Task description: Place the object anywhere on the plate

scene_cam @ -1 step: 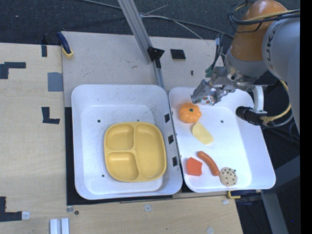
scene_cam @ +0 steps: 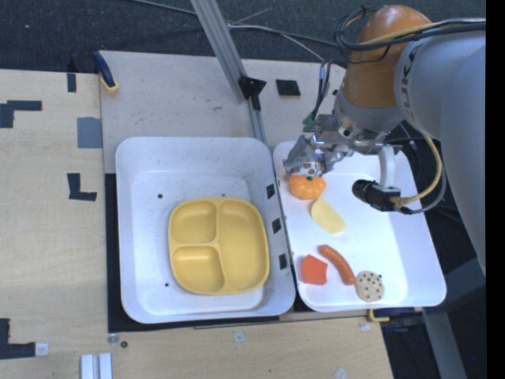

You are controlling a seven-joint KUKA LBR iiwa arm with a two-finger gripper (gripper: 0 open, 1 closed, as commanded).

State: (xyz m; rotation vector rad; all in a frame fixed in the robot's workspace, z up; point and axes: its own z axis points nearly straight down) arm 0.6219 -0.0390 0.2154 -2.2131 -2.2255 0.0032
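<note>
Near the right bin's (scene_cam: 410, 290) far-left corner, the gripper (scene_cam: 306, 166) sits just above the orange toy (scene_cam: 306, 186); its grip state I cannot tell. That toy looks light, rigid and smooth, so pinch across its rounded middle for the plate (scene_cam: 218, 245).

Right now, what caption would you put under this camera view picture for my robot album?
Robot gripper hovers by an orange toy in the right bin; yellow plate waits in the left bin.

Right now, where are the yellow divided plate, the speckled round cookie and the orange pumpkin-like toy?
yellow divided plate (scene_cam: 218, 245), camera view, centre ridge.
speckled round cookie (scene_cam: 368, 286), camera view, its middle.
orange pumpkin-like toy (scene_cam: 305, 186), camera view, its body.
</note>
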